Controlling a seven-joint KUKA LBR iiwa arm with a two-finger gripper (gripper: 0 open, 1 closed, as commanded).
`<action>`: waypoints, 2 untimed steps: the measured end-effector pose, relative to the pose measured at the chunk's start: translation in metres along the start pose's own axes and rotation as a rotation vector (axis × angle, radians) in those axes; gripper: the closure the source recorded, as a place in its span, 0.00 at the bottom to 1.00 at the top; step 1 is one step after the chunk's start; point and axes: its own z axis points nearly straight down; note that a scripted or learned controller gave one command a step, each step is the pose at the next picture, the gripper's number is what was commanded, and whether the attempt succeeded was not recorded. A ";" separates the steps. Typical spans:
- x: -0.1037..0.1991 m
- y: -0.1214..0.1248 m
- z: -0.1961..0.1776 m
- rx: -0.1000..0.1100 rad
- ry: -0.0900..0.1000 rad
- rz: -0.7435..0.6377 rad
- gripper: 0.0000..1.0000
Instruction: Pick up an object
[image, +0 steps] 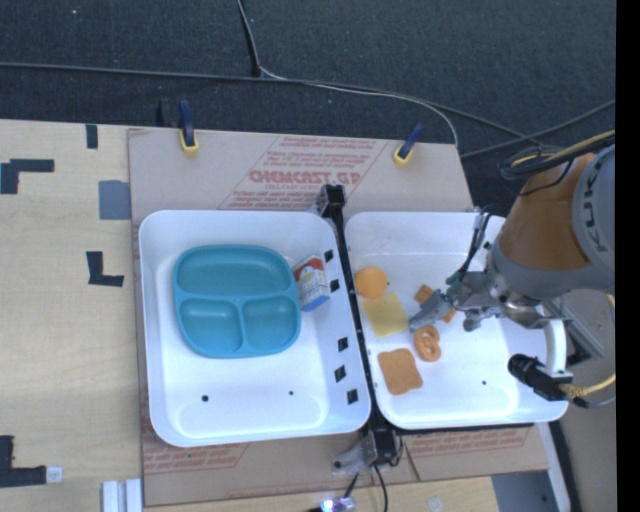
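The arm reached in from the right of the camera view and its hand (432, 322) stood low inside the right bin (490, 400), near the middle of that bin's floor. Whether the hand was open or closed could not be told; the tip was small and partly blurred against the objects beneath it. The nearest candidate for the pick was a small orange ring-shaped item (428, 345), which lay just below and touching or almost touching the tip of the hand; no object was visibly clamped. A small brown piece (425, 295) lay just above the tip. To the left of the hand lay a pale yellow block (385, 315), with an orange ball (371, 282) just above it near the divider, and a flat orange-brown slab (400, 371) lay lower left, its long axis running roughly top to bottom in the view. The left bin (180, 400) held a blue sectioned plate (238, 300) and a small can (313, 283) lying on its side against the plate's right edge; both were well apart from the hand, across the divider. Judged from this layout, the coming move depended on the ring-shaped item lying directly under the tip rather than beside it: a short descent would suffice, whereas a sideways offset risked pushing the item away.
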 end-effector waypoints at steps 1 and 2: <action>-0.007 -0.002 0.061 0.000 0.000 0.001 0.00; -0.006 -0.002 0.048 -0.002 0.000 -0.001 1.00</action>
